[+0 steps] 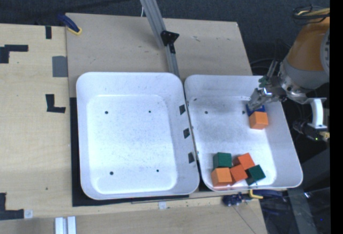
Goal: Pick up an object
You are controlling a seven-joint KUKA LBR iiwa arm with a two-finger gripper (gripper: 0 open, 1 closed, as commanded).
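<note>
Showing two white bins on the counter [214, 39]. Holding five blocks in the right bin [225, 93]: three orange, two green. Touching an orange block [259, 119] at right: gripper [256, 103], grip impossible to tell.

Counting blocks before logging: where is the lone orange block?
The orange block sits in the right bin, near its upper right, just below the tool, apart from the block cluster.

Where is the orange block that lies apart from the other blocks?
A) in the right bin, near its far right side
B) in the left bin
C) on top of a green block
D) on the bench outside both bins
A: the lone orange block lies in the right bin, just below the end effector, apart from the cluster of blocks at the near edge.
</note>
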